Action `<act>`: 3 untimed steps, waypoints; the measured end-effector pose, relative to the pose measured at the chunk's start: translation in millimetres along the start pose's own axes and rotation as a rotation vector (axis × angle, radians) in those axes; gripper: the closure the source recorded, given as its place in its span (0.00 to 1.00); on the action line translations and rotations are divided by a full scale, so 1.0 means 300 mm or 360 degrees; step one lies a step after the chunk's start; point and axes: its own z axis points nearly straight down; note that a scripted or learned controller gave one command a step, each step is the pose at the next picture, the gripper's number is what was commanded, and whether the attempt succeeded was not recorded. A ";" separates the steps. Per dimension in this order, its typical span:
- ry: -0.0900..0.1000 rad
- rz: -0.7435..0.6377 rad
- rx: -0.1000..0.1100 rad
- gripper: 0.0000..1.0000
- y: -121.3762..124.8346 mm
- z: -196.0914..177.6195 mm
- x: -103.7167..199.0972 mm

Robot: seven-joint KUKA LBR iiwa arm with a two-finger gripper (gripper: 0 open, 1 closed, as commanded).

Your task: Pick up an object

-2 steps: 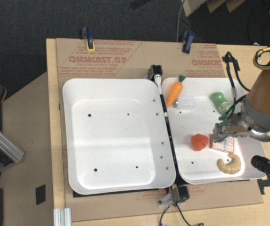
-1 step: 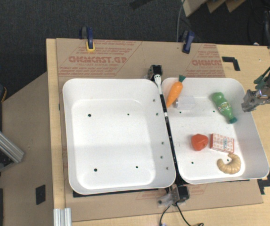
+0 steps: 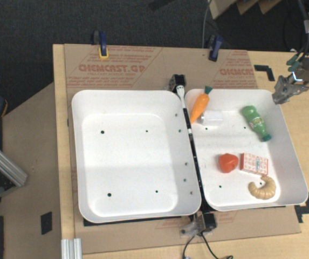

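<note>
The right bin (image 3: 297, 169) holds several small objects. An orange carrot (image 3: 199, 107) lies at its far left corner, with a small white block (image 3: 214, 118) beside it. A green bottle (image 3: 255, 122) lies toward the far right. Nearer the front sit a red lump (image 3: 228, 163), a pink-and-white box (image 3: 254, 164) and a tan curved pastry (image 3: 263, 189). My gripper (image 3: 283, 90) hangs above the bin's far right corner, beyond the green bottle, with nothing seen in it.
The left bin (image 3: 79, 144) sits beside the right one on a cardboard-covered bench (image 3: 62, 198). Two blue clamps (image 3: 101, 41) (image 3: 214, 46) grip the bench's far edge. A black fitting (image 3: 177, 82) stands where the bins meet at the back.
</note>
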 end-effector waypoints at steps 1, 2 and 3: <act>0.0008 0.0003 0.0022 1.00 -0.088 0.043 0.101; 0.0009 0.0011 0.0031 1.00 -0.231 0.288 0.061; 0.0009 0.0004 0.0024 1.00 -0.182 0.373 0.111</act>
